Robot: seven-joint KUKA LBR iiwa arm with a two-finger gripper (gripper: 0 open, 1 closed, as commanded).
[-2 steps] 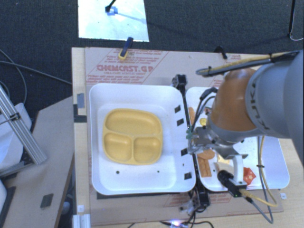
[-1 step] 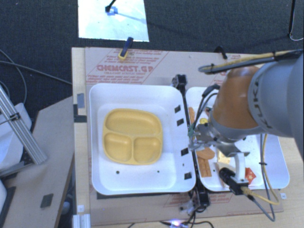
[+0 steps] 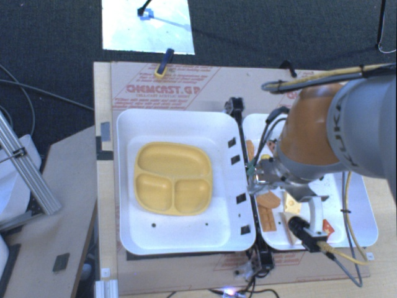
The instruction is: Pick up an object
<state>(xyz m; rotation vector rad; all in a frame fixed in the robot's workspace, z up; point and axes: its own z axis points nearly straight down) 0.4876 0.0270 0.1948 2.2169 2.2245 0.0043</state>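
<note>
My gripper (image 3: 265,180) hangs low over the left part of the right bin (image 3: 366,225), with the grey and orange arm covering most of it from above. Just below it lie two tan, cracker-like pieces (image 3: 268,201), one beside the other toward the bin's front. A thin orange strip (image 3: 249,149) lies along the bin's left wall. A small yellow piece (image 3: 290,202) and a red-orange item (image 3: 327,230) sit to the right of the tan pieces. Nothing can be seen held in the gripper.
The left bin (image 3: 133,129) holds a yellow divided plate (image 3: 173,177). A black clip rail (image 3: 242,166) runs between the two bins. Cardboard (image 3: 167,89) lies under the bins, with a small yellow and blue tool (image 3: 164,64) at its far edge.
</note>
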